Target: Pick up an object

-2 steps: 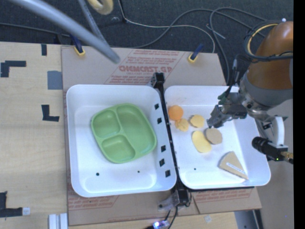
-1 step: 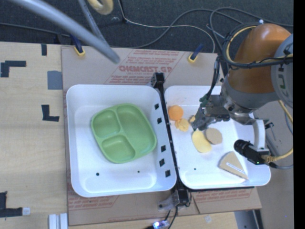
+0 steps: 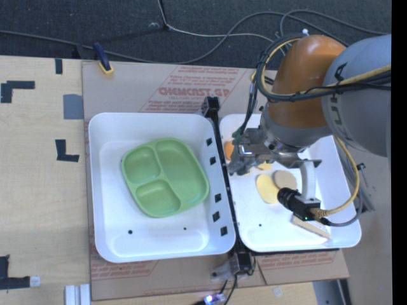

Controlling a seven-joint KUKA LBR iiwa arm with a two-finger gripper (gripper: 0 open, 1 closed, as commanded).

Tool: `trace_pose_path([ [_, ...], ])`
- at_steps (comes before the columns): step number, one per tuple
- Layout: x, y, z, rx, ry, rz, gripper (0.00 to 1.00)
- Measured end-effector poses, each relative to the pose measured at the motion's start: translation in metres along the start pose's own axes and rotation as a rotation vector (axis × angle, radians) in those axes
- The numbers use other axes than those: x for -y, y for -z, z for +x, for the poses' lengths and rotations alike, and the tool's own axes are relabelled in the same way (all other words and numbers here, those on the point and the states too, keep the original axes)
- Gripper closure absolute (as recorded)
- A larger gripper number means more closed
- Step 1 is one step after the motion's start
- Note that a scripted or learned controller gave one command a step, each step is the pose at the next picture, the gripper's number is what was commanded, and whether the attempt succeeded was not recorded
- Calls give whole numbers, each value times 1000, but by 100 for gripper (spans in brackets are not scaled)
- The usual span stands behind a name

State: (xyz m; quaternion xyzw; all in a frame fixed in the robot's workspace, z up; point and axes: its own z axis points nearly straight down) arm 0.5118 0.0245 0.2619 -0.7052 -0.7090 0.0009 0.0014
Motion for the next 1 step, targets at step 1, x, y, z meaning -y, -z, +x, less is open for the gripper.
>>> trace_pose_path([
  [1, -2, -12, 42, 1, -1, 0, 100],
])
